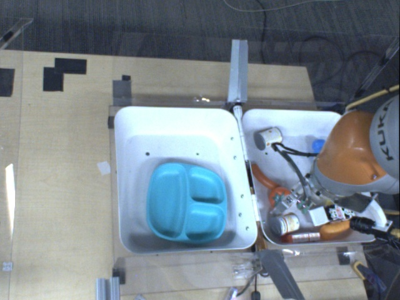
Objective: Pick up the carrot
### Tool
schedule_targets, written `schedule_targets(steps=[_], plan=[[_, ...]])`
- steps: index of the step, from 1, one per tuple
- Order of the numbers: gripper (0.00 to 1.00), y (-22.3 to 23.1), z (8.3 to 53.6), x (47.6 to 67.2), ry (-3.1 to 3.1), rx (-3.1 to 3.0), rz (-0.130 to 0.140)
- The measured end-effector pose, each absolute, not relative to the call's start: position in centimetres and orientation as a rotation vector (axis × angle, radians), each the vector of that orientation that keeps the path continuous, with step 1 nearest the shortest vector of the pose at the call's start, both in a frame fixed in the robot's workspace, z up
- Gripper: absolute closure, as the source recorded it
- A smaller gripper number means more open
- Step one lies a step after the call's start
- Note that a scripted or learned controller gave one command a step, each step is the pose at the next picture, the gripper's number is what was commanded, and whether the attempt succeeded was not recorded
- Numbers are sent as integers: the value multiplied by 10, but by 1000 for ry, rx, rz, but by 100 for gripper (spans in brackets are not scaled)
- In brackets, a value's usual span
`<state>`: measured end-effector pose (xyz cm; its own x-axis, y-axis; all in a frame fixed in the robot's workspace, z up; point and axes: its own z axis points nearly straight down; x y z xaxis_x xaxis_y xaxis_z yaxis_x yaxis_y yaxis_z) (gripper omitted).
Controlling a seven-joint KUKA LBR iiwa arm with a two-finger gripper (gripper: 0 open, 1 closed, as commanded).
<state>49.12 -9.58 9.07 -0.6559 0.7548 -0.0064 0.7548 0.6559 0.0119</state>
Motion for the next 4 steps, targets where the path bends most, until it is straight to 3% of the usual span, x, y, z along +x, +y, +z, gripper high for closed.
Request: schedule_targets(steps=[1, 2, 3, 4], plan=[[100, -141, 91, 495, 2975, 924, 7], [100, -167, 89, 536, 2754, 1486, 6], [100, -127, 169, 544, 2661, 1659, 3], [100, -59, 187, 590, 2831, 1344, 4]])
